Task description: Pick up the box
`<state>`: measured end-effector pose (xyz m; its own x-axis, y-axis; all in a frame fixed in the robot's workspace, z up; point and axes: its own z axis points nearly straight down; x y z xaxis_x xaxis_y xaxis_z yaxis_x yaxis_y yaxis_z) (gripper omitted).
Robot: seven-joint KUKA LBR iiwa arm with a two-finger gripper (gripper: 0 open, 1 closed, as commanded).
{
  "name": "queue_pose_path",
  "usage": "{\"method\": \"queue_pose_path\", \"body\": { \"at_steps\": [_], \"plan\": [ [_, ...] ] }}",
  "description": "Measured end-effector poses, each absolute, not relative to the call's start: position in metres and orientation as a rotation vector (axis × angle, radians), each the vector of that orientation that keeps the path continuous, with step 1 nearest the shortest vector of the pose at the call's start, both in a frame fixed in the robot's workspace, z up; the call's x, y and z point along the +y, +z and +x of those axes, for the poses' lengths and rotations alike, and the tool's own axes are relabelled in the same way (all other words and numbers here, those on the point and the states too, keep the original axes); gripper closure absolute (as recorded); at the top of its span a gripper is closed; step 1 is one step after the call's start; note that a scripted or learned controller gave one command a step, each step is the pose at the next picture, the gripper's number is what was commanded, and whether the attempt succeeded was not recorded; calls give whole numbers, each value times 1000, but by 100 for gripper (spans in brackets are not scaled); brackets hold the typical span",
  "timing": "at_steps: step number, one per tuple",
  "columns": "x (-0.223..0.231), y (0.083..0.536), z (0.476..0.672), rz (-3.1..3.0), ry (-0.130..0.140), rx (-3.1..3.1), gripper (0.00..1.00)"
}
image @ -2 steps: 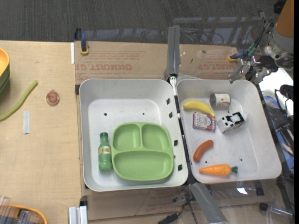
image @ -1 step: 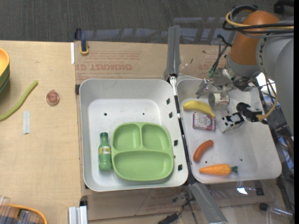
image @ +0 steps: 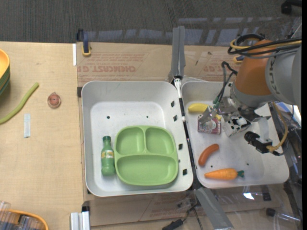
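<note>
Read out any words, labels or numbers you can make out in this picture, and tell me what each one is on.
"CHEMCAST GP", printed in red and upside down: on the brown cardboard sheet behind the bins.
More red print on the cardboard near the arm: too blurred to read.
Label on the green bottle: too small to read.
Print on the box by the gripper: unreadable.

Even, bright overhead light falls across the bench, with soft shadows inside the left bin (image: 91, 128). The white bin walls glare slightly; detail is sharp centrally, softer toward the corners.
</note>
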<state>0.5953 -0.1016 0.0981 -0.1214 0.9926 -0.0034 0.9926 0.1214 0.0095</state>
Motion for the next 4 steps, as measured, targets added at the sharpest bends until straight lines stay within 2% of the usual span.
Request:
{"method": "queue_pose_path", "body": {
  "at_steps": [1, 2, 3, 4],
  "plan": [
    [-99, 98, 581, 2268, 17, 2159, 0],
    [-101, 108, 581, 2271, 15, 2153, 100],
    [-102, 108, 581, 2271, 15, 2153, 0],
    [-98, 91, 524, 2111, -3, 2330, 0]
  ]
}}
